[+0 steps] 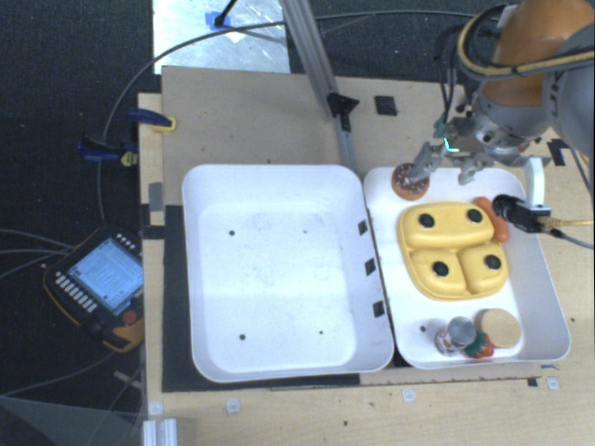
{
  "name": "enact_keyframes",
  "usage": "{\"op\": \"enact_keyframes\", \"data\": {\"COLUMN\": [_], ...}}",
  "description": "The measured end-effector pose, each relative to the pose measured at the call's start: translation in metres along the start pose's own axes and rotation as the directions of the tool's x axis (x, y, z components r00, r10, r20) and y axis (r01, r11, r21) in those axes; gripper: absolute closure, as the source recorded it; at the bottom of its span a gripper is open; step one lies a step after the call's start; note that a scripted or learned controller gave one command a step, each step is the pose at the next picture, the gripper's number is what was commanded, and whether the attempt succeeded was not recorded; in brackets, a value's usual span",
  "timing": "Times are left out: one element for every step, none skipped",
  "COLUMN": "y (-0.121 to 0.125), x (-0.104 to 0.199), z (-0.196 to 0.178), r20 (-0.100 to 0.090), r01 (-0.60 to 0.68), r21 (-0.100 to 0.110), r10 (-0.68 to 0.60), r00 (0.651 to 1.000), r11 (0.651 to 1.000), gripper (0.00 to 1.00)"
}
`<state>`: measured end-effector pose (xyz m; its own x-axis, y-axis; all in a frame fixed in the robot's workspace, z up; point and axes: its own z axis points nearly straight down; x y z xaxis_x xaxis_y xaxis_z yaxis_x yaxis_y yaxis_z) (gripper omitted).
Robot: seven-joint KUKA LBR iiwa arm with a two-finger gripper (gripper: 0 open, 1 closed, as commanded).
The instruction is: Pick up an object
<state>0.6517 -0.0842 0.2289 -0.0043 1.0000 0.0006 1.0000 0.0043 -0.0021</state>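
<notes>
Tan bench point(251, 119) on dark carpet point(65, 54), cables point(121, 110) trailing left.

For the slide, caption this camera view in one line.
KUKA arm's claw hovers by a small brown round object in the right bin, beside a yellow block toy.

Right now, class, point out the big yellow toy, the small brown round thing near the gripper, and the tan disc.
Yellow toy point(453, 249), camera view: middle of its top.
Brown round object point(409, 182), camera view: its centre.
Tan disc point(500, 328), camera view: its flat face.
</notes>
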Motion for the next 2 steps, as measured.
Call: {"op": "enact_keyframes", "data": {"y": [0.001,0.000], "x": [0.000,0.007], "z": [-0.002,0.042], "r20": [0.000,0.001], "r01": [0.000,0.002], "r21": [-0.004,-0.001], "r10": [0.000,-0.002], "r00": [1.000,1.000], "r11": [1.000,1.000], "gripper": [0.00,0.00]}}
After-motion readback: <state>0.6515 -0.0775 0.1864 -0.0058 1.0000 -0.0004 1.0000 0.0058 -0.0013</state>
